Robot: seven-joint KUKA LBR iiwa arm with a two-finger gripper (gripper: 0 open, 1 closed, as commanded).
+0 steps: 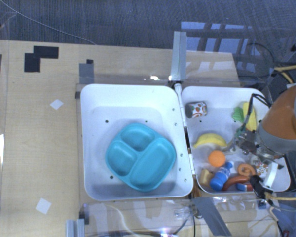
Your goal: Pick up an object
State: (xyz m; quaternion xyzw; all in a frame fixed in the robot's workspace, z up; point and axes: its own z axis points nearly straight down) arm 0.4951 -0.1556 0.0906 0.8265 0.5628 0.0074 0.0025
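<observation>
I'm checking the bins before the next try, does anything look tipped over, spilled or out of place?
Nothing looks spilled or broken. The blue divided plate lies flat but skewed in the left bin. In the right bin, the small can lies on its side, and the toys crowd the near corner.

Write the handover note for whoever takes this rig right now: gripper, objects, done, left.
Gripper: low inside the right white bin, near its right side; finger state unreadable, nothing seen held.
Right bin contents: yellow banana, orange ball, blue plastic bottle, small printed can, green and yellow toy.
Left white bin: blue three-section plastic plate.
Done: arm is over the objects.
Left: grasp one object and lift it.
</observation>
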